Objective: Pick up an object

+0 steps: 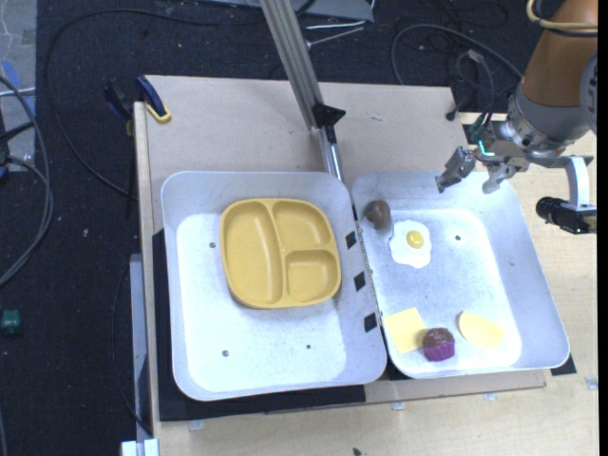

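Grey fingers (473, 173) hang open above the right bin (532, 283).

The gripper (472, 171) hangs with fingers spread and nothing between them over the right bin (532, 293) at its 1 o'clock corner. That bin contains a fried egg (411, 244), a brown ball (377, 214) at 10 o'clock, and a purple cupcake (438, 343) at 6 o'clock. The left bin (190, 350) carries a yellow divided plate (280, 252).

I count two white bins (190, 350), one yellow divided plate (281, 253), one fried egg (411, 244), two cheese pieces (406, 330), one purple cupcake (438, 344), one brown ball (378, 214).
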